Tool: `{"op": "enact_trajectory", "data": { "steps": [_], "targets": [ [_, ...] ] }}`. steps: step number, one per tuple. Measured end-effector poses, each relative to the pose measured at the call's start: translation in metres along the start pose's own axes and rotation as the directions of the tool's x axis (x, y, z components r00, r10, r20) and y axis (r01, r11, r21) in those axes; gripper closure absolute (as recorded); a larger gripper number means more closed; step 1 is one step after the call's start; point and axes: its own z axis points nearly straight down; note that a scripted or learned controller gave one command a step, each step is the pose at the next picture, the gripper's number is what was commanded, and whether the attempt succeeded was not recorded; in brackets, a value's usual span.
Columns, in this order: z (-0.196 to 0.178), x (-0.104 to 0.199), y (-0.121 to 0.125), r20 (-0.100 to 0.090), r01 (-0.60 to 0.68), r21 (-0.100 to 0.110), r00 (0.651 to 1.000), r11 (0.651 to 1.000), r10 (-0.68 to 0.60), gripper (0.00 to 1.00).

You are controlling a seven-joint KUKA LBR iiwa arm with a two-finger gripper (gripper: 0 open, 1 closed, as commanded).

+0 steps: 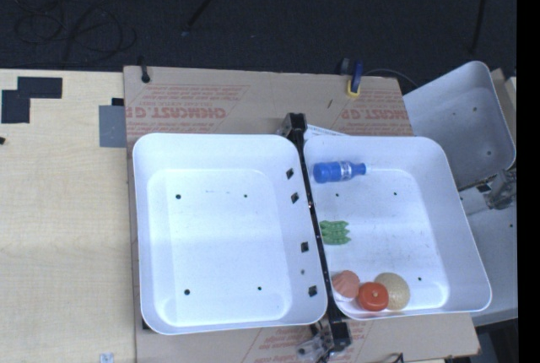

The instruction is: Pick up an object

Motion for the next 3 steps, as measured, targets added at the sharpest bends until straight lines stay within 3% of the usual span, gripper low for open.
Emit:
{"op": "enact_trajectory", "data": {
  "steps": [1,3],
  "targets": [
    [-0.011,0.0,0.0,0.0,0.002,-0.002,1.0,1.0,-0.002,1.0],
    [0.006,0.0,0.0,0.0,0.0,0.0,1.0,1.0,0.0,1.0]
  ]
}}
